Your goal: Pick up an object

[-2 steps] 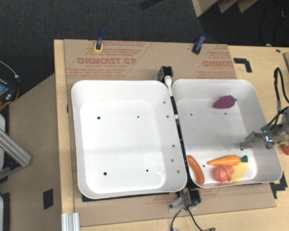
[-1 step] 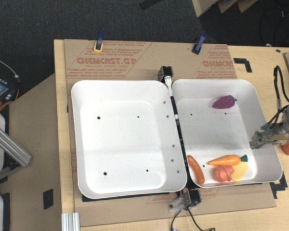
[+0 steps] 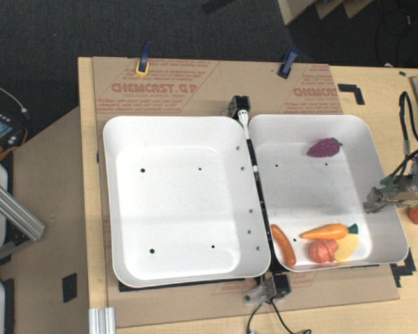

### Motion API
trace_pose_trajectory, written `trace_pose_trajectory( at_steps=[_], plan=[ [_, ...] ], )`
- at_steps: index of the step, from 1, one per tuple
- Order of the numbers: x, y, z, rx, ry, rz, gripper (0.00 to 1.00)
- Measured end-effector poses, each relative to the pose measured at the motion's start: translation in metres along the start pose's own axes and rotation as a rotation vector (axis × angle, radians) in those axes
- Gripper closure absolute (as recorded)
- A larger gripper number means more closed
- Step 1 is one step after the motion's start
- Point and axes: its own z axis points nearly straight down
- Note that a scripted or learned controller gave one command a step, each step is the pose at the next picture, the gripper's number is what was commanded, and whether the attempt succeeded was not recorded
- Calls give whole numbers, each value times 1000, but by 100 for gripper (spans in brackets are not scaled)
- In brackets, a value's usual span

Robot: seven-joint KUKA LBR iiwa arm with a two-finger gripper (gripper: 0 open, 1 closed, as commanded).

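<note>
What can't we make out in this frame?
- Pincer: at the right bin's right rim in the camera view, small and blurred; finger state unreadable.
- Arm: cut off by the right edge.
- Pink item: partly overlapped by the carrot; identity unclear.

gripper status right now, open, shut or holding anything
Gripper: at the right bin's right edge; open or shut cannot be told, and nothing is seen in its grasp.
</note>
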Motion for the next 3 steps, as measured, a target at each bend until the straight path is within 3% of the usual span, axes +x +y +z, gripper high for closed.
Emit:
trace_pose_trajectory(
  at_steps=[1,3],
  plan=[
    [86,-1,-6,9,11,-10,100],
    [81,0,-26,3,4,-3,100]
  ],
)
